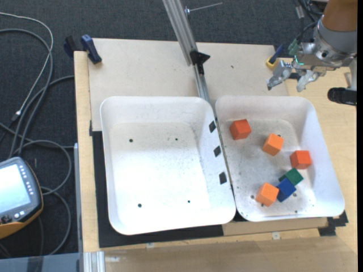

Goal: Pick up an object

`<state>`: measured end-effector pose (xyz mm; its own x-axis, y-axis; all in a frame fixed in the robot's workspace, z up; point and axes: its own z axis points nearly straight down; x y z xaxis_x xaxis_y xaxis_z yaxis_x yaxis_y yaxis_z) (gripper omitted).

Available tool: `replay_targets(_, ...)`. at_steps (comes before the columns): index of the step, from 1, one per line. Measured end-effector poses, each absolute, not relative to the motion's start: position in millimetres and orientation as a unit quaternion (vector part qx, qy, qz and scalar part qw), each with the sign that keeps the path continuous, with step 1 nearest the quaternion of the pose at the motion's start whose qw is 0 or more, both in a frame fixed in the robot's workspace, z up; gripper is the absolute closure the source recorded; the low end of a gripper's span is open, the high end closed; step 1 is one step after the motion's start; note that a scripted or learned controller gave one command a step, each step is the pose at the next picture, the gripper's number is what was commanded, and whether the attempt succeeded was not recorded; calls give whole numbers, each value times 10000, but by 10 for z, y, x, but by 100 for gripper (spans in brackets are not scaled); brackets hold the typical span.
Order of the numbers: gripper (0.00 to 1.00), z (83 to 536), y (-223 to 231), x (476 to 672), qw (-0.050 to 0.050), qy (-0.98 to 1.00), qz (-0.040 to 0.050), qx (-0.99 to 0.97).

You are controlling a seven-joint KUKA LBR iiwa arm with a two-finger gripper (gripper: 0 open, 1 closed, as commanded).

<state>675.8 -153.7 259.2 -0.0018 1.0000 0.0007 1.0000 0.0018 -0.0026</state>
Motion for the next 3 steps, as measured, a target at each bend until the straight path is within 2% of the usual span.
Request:
replay_targets(1,0,1387,-1272,6610,47,-7077,27,-7065)
replay_targets(2,0,996,-856,6441,18,-7087,-6,-7055)
replay_targets(3,100,1110,-885,6445,3,-7072,-9,-7070)
